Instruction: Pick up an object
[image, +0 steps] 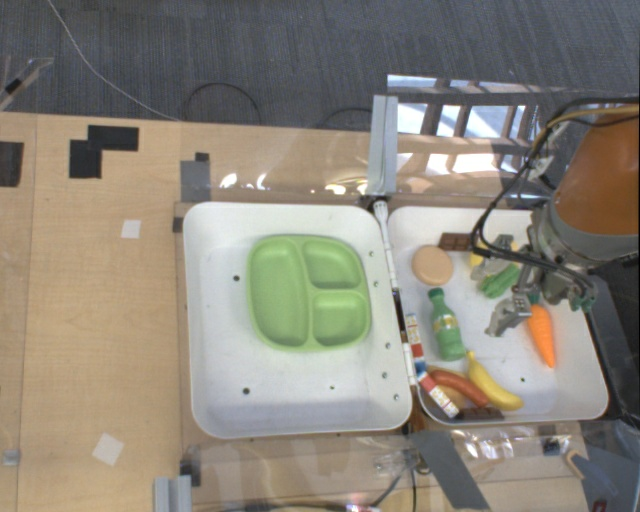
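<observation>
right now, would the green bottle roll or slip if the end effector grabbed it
The green bottle lies on its side in the right bin, so a nudge would probably roll it. Its surface looks smooth and rounded, so it may slip. It looks like toy plastic, likely light.

Two bins (200, 300), one green plate (305, 292)

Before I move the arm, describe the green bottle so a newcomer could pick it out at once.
Look in the right-hand white bin. Near its middle, below the round tan disc and above the banana, lies the green bottle. It is the only bottle-shaped item there, with a green cap and a label.
</observation>
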